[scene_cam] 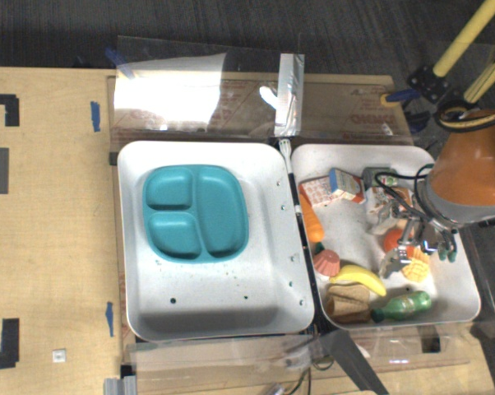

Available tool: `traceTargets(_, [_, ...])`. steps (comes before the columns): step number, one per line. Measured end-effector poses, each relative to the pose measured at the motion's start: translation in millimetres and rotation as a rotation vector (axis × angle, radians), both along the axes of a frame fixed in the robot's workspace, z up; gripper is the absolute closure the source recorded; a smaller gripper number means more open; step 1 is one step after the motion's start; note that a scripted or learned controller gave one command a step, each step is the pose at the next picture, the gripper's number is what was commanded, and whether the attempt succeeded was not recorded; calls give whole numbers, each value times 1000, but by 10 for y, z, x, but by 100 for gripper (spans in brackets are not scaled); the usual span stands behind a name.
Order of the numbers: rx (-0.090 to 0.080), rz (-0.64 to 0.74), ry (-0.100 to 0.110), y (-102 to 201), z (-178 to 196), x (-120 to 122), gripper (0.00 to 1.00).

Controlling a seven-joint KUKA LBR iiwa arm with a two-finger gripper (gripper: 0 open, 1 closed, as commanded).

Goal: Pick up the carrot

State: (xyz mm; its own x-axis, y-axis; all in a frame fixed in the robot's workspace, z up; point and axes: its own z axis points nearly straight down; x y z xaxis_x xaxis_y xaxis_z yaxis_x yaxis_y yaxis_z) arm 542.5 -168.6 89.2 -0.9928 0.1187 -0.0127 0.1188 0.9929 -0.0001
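Against the right bin's left wall lies the carrot (312,221); my fingers (408,249), their spread impossible to tell, hover well right and should approach along its length.

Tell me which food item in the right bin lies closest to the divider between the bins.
The carrot: the long orange piece lying along the right bin's left wall. The banana and green vegetable sit farther right.
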Motion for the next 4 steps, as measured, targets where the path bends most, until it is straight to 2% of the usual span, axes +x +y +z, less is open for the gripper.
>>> traceTargets(1, [3,-256,-6,-98,9,-458,0])
traceTargets(2, [7,-819,-3,236,4,-592,0])
traceTargets(3, [9,-816,-11,240,124,-560,100])
traceTargets(4, [8,-892,7,174,311,281,100])
